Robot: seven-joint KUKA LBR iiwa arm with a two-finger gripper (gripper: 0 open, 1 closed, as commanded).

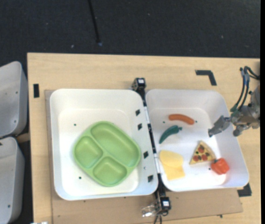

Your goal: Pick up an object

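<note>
The right bin (pixel 188 99) holds several toy foods. An orange-red sausage (pixel 181 119) lies near the back, with a dark green chili (pixel 170 132) just in front of it. A yellow cheese wedge (pixel 172 164) sits at the front left. A pizza slice (pixel 202 153) lies mid-bin, and a small red pepper (pixel 220 166) rests at the front right. My gripper (pixel 227 128) hangs over the bin's right side, above and behind the pizza slice. It is open, with nothing between its fingers.
A green divided plate (pixel 106 153) lies in the left bin (pixel 62 111). Black clips run along the seam between the two bins (pixel 147 129). The wooden bench (pixel 99 71) surrounds both bins, and white chairs (pixel 1 106) stand at the left.
</note>
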